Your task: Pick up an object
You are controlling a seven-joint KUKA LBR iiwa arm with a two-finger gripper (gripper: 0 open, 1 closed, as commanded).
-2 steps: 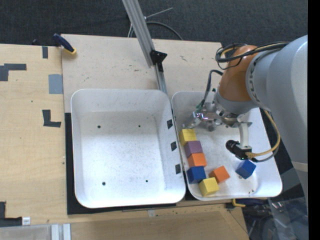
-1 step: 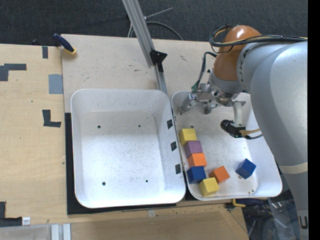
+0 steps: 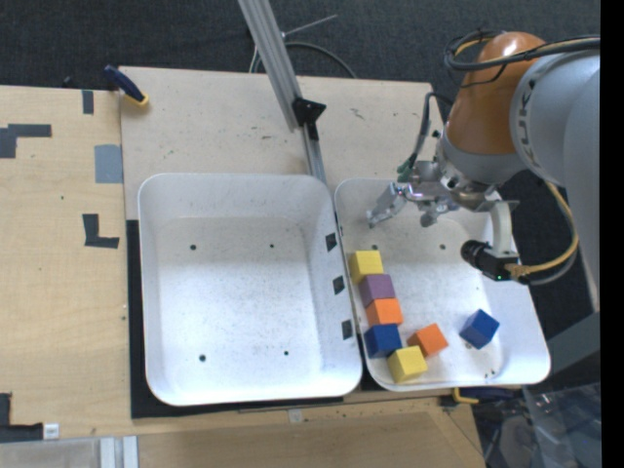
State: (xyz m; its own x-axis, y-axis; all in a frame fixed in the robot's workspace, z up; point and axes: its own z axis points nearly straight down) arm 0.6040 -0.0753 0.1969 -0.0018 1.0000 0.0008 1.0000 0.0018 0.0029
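The jaws (image 3: pixel 402 207) are hanging spread apart and pinching nothing above the right bin (image 3: pixel 517 305). Just below them, a yellow block (image 3: pixel 368 264) is heading a column of purple, orange and blue blocks along the bin's left wall.

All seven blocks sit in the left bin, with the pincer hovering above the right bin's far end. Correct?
Not quite: the camera view shows the blocks in the right bin, not the left bin. The pincer does hover above the right bin's far end.
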